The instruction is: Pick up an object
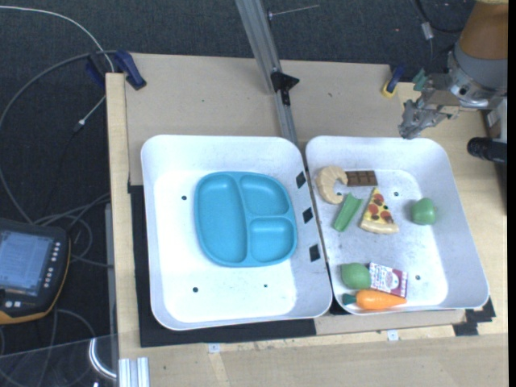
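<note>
Hovered at 1 o'clock, jaws point(416, 124) just beyond right bin point(451, 176) rim; state impossible to tell. Nothing picked yet; toy food point(377, 212) untouched in bin.

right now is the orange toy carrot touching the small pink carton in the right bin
Touching. The camera view shows the orange toy carrot lying right along the lower edge of the small pink carton, with no white floor of the right bin between them.
</note>
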You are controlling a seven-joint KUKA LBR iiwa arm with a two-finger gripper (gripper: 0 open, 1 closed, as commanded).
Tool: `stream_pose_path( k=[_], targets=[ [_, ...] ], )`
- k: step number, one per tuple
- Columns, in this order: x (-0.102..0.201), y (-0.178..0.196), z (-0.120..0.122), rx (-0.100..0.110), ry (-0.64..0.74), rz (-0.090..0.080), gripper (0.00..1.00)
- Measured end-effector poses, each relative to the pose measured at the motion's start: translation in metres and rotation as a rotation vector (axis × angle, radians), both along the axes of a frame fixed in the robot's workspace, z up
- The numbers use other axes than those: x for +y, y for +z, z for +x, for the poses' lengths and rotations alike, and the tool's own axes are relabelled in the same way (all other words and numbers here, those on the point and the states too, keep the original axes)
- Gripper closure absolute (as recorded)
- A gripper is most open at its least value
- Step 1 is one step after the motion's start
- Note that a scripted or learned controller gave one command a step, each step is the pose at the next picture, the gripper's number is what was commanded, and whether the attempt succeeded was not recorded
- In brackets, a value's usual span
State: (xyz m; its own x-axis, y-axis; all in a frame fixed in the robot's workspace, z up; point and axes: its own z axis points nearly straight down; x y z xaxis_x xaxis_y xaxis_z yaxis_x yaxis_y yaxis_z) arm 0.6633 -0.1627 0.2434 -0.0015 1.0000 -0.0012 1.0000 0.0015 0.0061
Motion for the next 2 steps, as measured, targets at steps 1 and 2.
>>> stream_pose_path(
  k=[1,2],
  targets=[
    [0.046,-0.009,-0.014,0.009,0.001,0.002,1.00],
    [0.099,0.001,-0.035,0.009,0.004,0.004,1.00]
  ],
)
